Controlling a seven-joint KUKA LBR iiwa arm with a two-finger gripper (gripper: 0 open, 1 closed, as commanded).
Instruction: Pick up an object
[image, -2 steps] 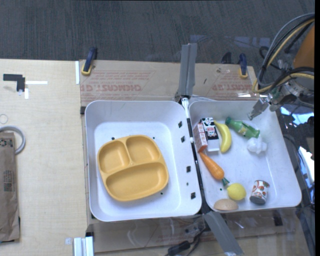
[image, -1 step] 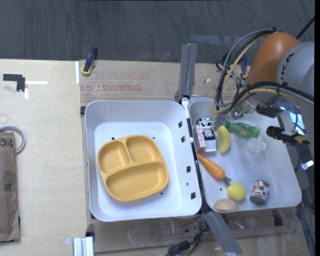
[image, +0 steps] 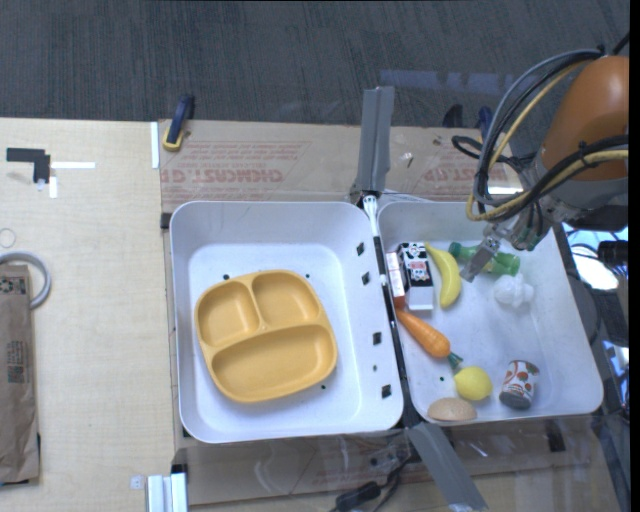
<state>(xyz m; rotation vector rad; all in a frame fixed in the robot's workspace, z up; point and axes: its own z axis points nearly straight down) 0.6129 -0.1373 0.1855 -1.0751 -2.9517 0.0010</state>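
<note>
we see open floor mid right bin, hemmed by banana, carrot, lemon and white lump.

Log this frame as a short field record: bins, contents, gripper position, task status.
left bin: yellow divided plate
right bin: banana, carrot, lemon, small box, green object, white lump, patterned cup, tan oval
gripper: low over the right bin's far side, by the green object and banana
task status: nothing seen held
</note>
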